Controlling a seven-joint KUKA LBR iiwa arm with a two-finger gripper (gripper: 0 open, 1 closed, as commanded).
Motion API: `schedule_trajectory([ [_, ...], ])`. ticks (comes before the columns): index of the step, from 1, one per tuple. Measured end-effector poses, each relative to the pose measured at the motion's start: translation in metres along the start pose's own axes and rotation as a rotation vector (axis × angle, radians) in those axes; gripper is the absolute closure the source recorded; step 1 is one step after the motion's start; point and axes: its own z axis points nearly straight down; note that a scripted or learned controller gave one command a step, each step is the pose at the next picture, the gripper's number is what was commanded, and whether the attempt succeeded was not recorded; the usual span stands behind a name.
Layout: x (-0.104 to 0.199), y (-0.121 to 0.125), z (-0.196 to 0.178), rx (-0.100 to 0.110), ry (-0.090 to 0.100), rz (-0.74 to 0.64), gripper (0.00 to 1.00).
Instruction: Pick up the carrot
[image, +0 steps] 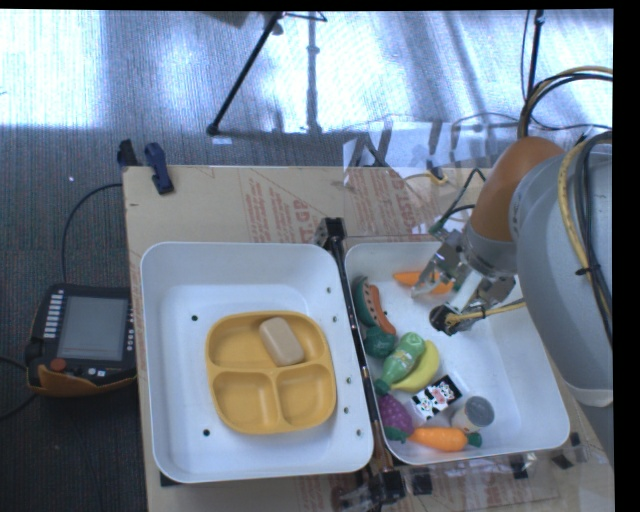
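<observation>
Camera view: carrot (440, 438), orange with green top, lies on its side at right bin's (520, 375) near edge beside purple grapes (394, 412), well apart from gripper (440, 283), whose finger opening cannot be told.

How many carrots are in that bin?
2: one carrot lies at the right bin's near edge beside the grapes; another orange carrot-like piece sits by the gripper, partly hidden.
</observation>
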Motion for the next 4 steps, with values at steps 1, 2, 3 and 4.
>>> schedule_trajectory([
  [1,0.001,-0.002,-0.006,0.007,-0.005,-0.011,1.00],
  [2,0.002,-0.002,-0.006,0.008,-0.005,-0.013,0.00],
  [3,0.002,-0.003,-0.013,0.017,-0.011,-0.019,1.00],
  [4,-0.027,-0.056,0.001,-0.004,0.003,-0.280,1.00],
])
